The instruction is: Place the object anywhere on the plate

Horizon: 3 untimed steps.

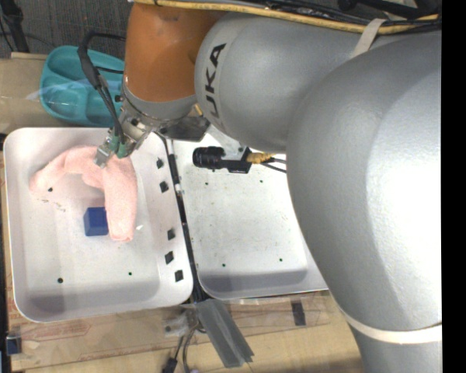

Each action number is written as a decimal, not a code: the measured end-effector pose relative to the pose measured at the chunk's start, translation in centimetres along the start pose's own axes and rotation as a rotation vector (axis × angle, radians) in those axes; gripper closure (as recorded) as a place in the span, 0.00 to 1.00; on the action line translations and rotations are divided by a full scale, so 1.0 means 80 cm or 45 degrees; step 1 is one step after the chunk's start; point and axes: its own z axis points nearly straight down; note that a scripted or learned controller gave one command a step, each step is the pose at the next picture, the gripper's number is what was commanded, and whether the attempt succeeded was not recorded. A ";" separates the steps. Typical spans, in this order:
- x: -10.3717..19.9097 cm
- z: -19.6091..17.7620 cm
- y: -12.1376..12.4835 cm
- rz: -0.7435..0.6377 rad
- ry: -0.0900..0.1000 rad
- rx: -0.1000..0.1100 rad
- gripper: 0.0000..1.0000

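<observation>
The tool hangs low over the far part of the left bin, its tip right at the upper edge of a pink cloth. From this slanted overhead view I cannot tell whether the tool is wide or narrow, or whether it has any of the fabric in it. The cloth lies crumpled on the bin floor in a bent shape. One limb runs out toward the bin's left wall, and the other runs toward the near side. A small blue block sits flat on the white floor just beside that nearer limb, touching or almost touching its left edge, and well apart from the tool. Above the tool the wrist rises into the orange band, and the grey arm spreads from there across the right side of the view, covering much of the right bin. The visible part of that bin's floor is white with a few dark specks. The two bins meet along a dark seam with small black clips on it. Behind the left bin, outside its far wall, a teal container rests on the table, whose pale wood also shows along the near edge below the bins.
</observation>
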 end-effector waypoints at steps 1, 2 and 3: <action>0.047 0.052 0.023 -0.016 0.001 0.004 1.00; 0.081 0.029 -0.002 -0.094 0.002 0.003 1.00; 0.046 0.106 -0.059 -0.304 0.002 0.002 1.00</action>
